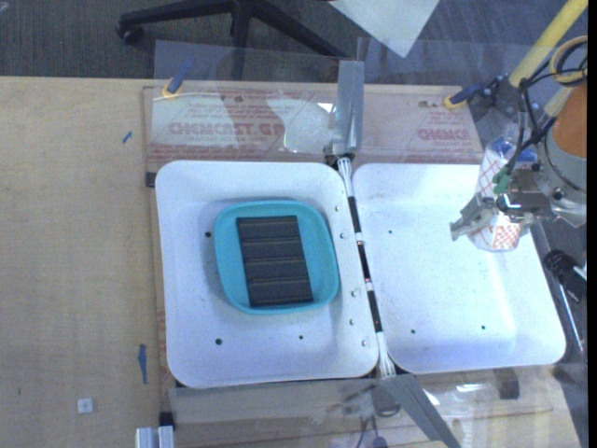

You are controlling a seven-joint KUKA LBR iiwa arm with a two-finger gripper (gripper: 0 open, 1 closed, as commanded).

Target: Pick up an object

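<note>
Where the jaws (478,220) hang, a checkered cup (497,234) touches them.

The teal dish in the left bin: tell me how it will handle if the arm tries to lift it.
The teal dish looks rigid and shallow, so probably stiff and fairly light. It lies flat, so tipping or rolling seems unlikely. Its low, rounded, smooth-looking rim may slip from a pinch. The dark ribbed block on it could slide off.

Bright, even overhead light glares off both white bins (177,250); slightly soft focus.
</note>
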